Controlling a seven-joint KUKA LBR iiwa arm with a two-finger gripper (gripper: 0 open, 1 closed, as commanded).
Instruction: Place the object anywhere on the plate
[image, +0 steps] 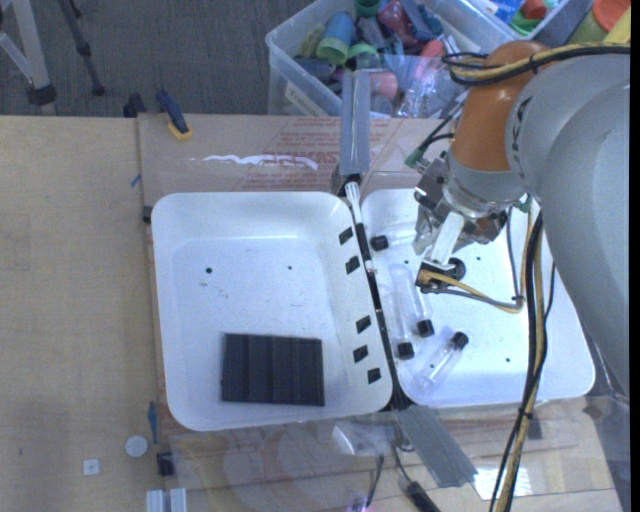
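A black ridged plate lies flat in the left bin, toward its front. Several clear tubes with black caps rest in the right bin. One tube lies near the front and another tube lies along the divider. My gripper hangs over the back of the right bin, under the orange wrist band. It is above and behind the tubes, far to the right of the plate. Nothing can be seen held in it.
A loose black cap sits by the divider at the back and another black cap sits near the front. A clear tub of coloured toys stands behind the bins. Black clips line the divider.
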